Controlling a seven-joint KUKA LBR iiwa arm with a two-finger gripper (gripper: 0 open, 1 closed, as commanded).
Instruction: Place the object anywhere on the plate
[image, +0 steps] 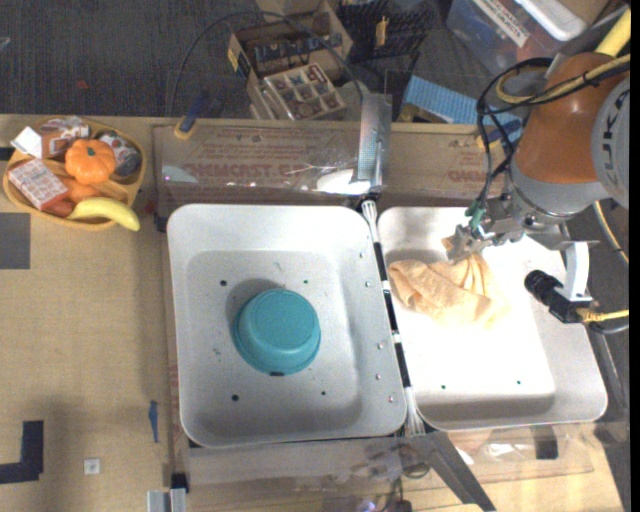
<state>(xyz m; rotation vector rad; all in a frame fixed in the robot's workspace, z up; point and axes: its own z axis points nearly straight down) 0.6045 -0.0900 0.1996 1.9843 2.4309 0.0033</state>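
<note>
On the table (80, 340) we see two white bins: the left bin (200, 250) holds a teal plate (278, 331), and the right bin (560, 390) a tan cloth (440, 288) lying crumpled, its long axis running left-right. The hand (470, 243) hangs over the cloth's upper right end, pinching a raised fold, the arm (565, 150) reaching in from the right.

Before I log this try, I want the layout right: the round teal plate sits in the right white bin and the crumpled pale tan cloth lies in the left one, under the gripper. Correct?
Not quite: the bins are swapped. The camera view shows the round teal plate in the left white bin and the crumpled pale tan cloth in the right white bin, under the gripper.
</note>
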